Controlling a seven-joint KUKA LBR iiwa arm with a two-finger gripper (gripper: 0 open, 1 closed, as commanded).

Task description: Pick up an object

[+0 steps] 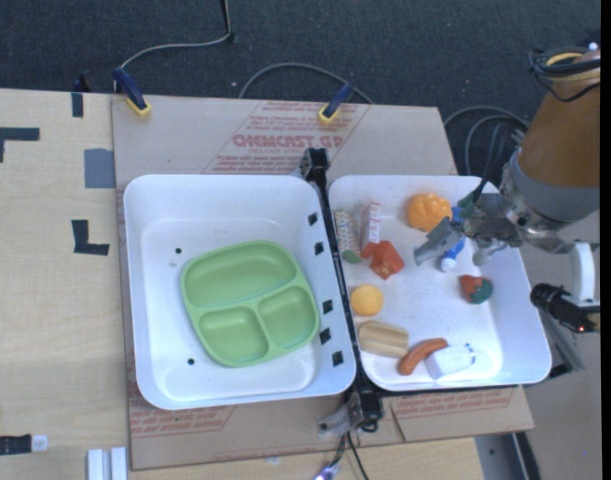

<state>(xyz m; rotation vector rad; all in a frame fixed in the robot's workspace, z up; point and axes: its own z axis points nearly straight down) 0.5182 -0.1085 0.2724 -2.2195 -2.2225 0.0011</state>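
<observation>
Just beside the pincer (451, 247), a blue-and-white object (450, 259) in the right bin (515, 353).

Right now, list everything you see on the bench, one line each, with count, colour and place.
Bins: two, white, side by side on cardboard.
Divided plate: one, green, in the left bin.
Orange lump: one, orange, top of the right bin.
Red piece: one, red, right bin near the divider.
Ball: one, orange-yellow, right bin, below the red piece.
Bread roll: one, tan, right bin's lower part.
Sausage: one, reddish, beside the roll.
Clamps: two, yellow, at the cardboard's far edge.
Arm: one, grey and orange, over the right bin.
</observation>
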